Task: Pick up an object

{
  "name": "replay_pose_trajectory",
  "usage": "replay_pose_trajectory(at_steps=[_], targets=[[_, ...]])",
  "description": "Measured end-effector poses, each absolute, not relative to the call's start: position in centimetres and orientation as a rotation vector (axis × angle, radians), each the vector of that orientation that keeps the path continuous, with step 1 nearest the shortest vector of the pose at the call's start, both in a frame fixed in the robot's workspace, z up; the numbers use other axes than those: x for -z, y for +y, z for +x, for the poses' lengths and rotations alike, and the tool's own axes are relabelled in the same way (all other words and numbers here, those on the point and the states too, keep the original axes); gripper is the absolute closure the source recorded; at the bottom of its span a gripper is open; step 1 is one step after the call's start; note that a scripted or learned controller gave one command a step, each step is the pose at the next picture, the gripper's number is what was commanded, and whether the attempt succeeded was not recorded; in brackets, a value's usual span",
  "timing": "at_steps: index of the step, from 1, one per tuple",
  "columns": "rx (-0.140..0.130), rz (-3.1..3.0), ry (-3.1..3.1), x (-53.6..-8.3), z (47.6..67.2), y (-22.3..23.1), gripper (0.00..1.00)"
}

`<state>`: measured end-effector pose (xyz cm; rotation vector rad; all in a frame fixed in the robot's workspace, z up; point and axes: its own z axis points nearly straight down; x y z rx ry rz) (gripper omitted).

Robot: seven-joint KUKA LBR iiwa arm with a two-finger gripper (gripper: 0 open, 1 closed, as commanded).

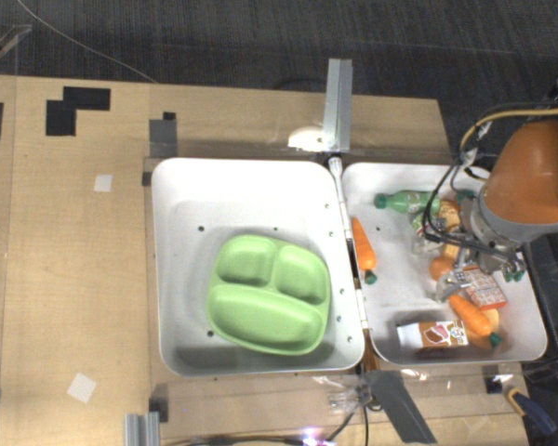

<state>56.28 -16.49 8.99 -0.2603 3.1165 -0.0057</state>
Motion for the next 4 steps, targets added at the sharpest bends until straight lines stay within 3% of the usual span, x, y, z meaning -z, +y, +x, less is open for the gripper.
replay_pose_trajectory(at_steps=[1,2,3,4], targets=[[0.007,-0.268,3.112,-9.1,52.2,-14.5,0.0],[0.013,-0.274,3.092,-10.5,52.8,-14.4,1.0],[0.006,-1.379,2.814,-14.5,52.7,-20.1,1.0],[0.005,-1.38,2.814,-14.4,52.7,-20.0,0.0]])
